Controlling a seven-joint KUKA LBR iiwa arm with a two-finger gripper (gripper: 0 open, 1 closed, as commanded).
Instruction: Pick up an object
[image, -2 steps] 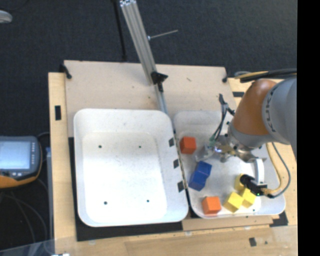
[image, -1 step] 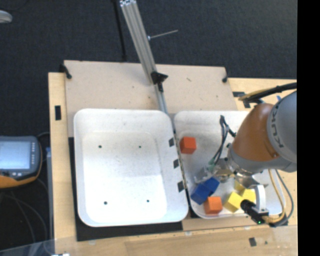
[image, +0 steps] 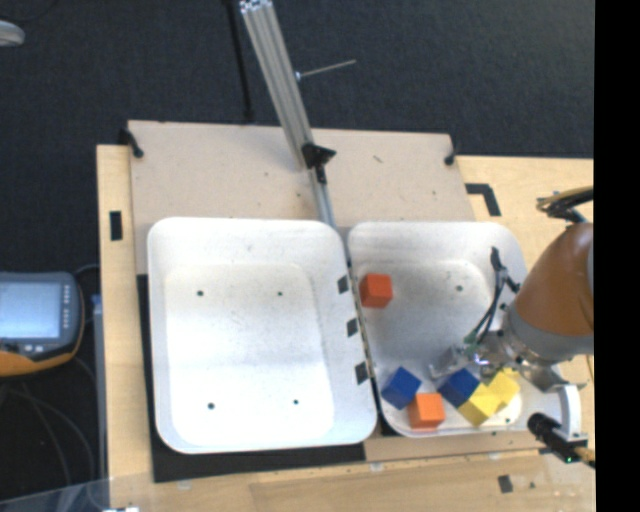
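Looking down on the bench, I've got the arm (image: 560, 290) reaching in from three o'clock, with the gripper (image: 478, 358) low over the right bin (image: 420, 250), close above the cluster of blocks at that bin's five o'clock corner. I can't tell how the gripper is set; the wrist and its cables hide that end from me. The cluster: a blue block (image: 401, 386) at its nine o'clock side, an orange block (image: 428, 409) just beside it toward five o'clock, a second blue block (image: 459, 387) touching or nearly touching a yellow block (image: 488, 397) at the three o'clock end. Off on its own, at eleven o'clock in the same bin and well apart from the rest, sits another orange block (image: 376, 290). The left bin (image: 250, 330) is beside it, sharing the middle wall. My read: these look like small, rigid, light cubes with flat faces, so nothing fragile, but smooth sides could slip or twist if pinched on a corner. I'd take one across two opposite flat faces. The second blue block is nearest the gripper, though its neighbours crowd it; the lone orange block offers the cleanest approach.
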